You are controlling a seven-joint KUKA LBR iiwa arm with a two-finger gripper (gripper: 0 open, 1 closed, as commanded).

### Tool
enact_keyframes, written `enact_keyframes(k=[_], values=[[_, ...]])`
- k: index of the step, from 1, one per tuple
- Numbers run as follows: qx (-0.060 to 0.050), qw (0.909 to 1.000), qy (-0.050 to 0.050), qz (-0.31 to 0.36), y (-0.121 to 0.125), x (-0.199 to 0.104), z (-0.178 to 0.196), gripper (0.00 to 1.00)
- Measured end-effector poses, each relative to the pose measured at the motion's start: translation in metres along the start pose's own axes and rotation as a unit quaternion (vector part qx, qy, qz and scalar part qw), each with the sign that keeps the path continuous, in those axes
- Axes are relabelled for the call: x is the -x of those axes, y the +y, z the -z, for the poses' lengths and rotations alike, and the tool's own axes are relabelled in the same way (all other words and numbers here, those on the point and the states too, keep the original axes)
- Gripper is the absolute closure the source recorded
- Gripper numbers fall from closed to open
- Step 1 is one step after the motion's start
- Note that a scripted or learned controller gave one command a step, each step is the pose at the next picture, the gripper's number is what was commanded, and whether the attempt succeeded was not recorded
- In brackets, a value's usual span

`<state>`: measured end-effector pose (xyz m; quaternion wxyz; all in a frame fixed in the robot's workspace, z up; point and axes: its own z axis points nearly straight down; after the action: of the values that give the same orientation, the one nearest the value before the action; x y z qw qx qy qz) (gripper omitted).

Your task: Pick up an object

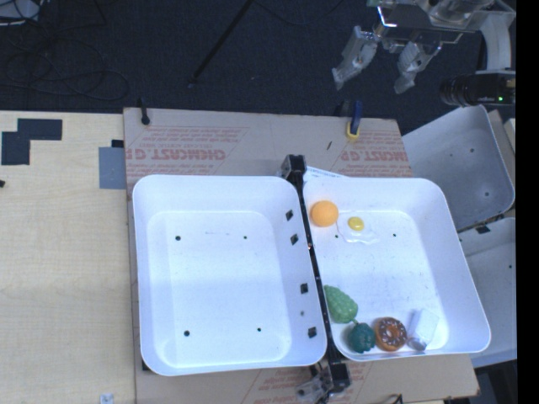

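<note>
The grey arm [455, 2] is cut off at the top right edge. The claw [381, 67] hangs wide open and holds nothing, high beyond the table's far side. Well below it, in the right white bin [459, 259], lie a small orange ball [323, 214], a fried-egg toy [357, 228], a green leafy piece [341, 304], a dark teal lump [362, 337], a brown sprinkled doughnut [390, 333] and a pale white block [424, 326], hard to make out.

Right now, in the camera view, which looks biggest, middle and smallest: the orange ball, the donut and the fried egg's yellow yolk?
1. The donut looks biggest, though it lies nearer the camera, so that is unsure.
2. The orange ball looks only slightly smaller.
3. The yellow yolk is clearly smallest.
</note>
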<state>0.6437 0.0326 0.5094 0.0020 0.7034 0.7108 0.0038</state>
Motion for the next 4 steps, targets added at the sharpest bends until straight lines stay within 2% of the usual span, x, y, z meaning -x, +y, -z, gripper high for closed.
enact_keyframes(k=[1,2,3,4], values=[[-0.006,1.0,-0.001,-0.001,-0.085,-0.081,0.03,0.0],[-0.007,1.0,-0.001,-0.001,-0.161,-0.136,0.03,0.0],[-0.006,1.0,-0.002,-0.003,-0.157,-0.19,0.028,0.0],[-0.006,1.0,-0.002,-0.004,-0.154,-0.213,0.028,0.0]])
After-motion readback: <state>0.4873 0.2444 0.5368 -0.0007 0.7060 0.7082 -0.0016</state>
